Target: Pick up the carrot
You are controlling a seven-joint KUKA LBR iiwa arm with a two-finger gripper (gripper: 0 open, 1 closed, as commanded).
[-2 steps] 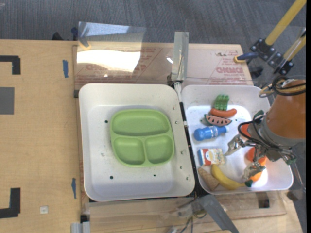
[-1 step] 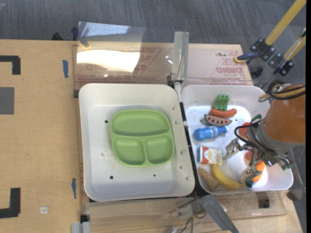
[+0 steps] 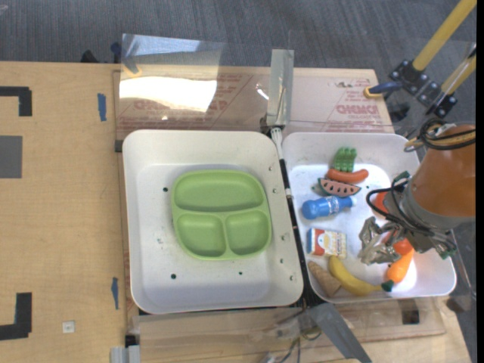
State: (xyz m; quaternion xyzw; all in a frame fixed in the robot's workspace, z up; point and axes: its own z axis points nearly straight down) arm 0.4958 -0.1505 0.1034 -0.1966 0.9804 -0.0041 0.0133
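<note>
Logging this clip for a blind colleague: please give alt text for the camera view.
The gripper hangs low in the right bin beside the carrot, amid a banana, a blue bottle and other toy food. The left bin holds a green divided plate.

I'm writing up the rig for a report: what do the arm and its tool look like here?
The arm shows a broad orange band over a dark grey section. Black cables loop beside it. Below sits the tool, of bare silvery metal with slim angular fingers.
</note>
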